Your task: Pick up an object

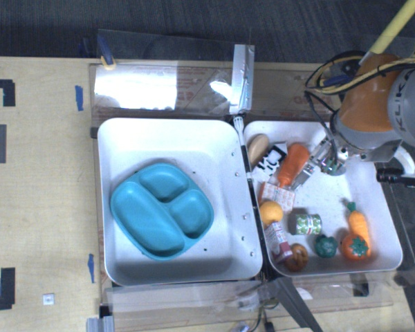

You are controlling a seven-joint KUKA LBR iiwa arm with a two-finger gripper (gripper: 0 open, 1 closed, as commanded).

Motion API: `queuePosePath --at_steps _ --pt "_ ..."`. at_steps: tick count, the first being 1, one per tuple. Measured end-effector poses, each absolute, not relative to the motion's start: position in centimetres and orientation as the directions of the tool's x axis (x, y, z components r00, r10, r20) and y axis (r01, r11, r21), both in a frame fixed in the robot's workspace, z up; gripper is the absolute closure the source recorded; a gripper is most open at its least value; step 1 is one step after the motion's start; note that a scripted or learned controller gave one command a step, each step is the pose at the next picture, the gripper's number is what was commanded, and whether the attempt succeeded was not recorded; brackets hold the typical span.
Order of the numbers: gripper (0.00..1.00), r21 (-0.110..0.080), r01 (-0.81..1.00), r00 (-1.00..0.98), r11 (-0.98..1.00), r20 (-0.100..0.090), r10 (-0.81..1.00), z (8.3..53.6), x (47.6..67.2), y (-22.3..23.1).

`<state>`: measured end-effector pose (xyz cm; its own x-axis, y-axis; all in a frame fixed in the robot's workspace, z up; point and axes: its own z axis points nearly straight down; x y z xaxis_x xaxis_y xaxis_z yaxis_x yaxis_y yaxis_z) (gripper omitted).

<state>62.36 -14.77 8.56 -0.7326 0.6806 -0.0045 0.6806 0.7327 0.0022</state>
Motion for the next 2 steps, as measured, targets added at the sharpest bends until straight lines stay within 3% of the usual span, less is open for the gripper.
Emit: queuePosePath --at_steps 1,2 --pt "0.00 0.001 0.415 -0.910 0.910 -0.009 0.415 12.2 65.2 -22.5" --pt "0.00 0.002 0.418 -0.908 0.908 -0.007 0.419 9.5 60.8 -22.3"
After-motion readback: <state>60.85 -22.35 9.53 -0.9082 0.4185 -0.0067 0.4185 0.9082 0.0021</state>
